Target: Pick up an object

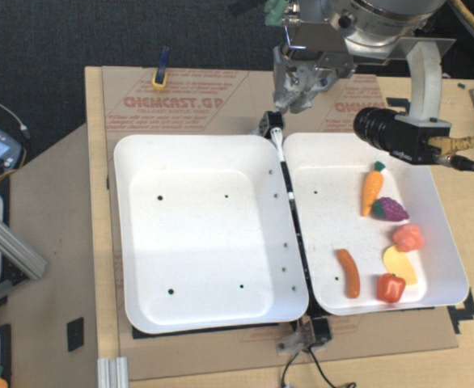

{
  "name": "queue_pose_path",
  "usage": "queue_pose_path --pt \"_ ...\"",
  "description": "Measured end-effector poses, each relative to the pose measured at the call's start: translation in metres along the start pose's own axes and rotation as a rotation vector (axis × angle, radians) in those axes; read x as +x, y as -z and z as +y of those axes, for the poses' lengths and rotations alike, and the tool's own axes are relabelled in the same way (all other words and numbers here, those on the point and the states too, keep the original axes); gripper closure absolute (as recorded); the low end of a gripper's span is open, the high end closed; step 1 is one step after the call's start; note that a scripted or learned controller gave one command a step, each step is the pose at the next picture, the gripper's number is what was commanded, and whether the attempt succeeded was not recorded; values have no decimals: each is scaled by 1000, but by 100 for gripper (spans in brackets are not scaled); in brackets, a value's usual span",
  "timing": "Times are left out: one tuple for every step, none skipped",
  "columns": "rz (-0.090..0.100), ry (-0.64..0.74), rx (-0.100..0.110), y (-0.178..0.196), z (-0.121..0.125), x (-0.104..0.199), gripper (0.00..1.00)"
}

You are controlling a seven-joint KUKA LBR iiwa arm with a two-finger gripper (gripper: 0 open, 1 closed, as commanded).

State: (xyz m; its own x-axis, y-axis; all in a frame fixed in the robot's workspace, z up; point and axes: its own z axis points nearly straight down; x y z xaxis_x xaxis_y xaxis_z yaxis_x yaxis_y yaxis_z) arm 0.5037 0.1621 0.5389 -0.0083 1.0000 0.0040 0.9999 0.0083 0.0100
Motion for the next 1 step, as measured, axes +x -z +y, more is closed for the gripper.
queue_pose_path --pt "-7 -2 19 -84 41 65 100"
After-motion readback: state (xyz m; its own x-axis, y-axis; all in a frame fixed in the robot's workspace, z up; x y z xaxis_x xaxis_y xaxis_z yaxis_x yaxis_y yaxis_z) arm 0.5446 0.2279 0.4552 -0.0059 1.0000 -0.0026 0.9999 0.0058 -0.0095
